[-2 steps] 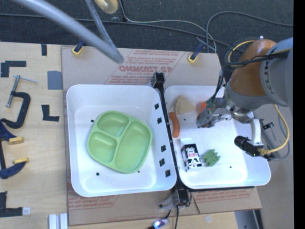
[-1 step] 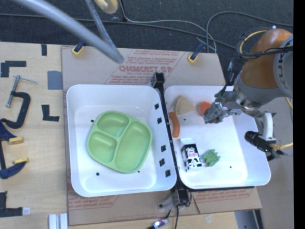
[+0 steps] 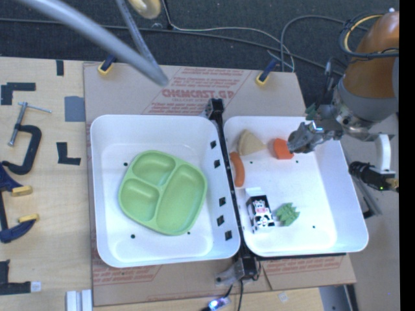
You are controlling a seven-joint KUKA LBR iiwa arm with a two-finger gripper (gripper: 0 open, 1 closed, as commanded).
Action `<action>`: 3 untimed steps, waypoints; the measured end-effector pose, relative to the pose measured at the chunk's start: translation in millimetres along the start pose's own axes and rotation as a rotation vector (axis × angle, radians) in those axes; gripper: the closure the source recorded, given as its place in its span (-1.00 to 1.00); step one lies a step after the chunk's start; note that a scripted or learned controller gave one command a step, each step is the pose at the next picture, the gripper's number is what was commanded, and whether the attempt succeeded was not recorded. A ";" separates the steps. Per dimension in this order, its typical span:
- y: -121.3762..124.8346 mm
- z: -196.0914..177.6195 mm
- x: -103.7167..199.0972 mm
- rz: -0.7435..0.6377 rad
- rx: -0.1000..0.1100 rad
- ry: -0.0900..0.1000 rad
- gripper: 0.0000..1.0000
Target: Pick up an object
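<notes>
Cardboard print reads "CHEMCAST GP". Orange block just left of gripper; grip state unreadable.

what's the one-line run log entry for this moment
phase: approach | claw: over right bin, beside orange block | hold: none seen | left bin: green tray

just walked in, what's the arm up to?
The gripper is over the upper part of the right bin, right beside an orange block. Nothing shows between its fingers. Also in that bin: a tan wedge, an orange carrot-like piece, a black-and-white carton, a green toy. The left bin holds a green divided plate.
</notes>
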State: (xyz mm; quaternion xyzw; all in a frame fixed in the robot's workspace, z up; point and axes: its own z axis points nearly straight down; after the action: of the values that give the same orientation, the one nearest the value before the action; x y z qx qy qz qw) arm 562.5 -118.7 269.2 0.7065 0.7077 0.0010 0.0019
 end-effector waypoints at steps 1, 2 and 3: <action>13.9 6.3 45.4 -0.003 0.005 0.001 1.00; 13.5 27.0 94.3 -0.002 0.007 0.001 1.00; 23.8 28.8 154.6 -0.005 0.006 0.002 1.00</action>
State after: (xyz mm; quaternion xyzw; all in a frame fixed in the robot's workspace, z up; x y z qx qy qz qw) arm 586.2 35.9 240.3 0.7047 0.7095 -0.0004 -0.0007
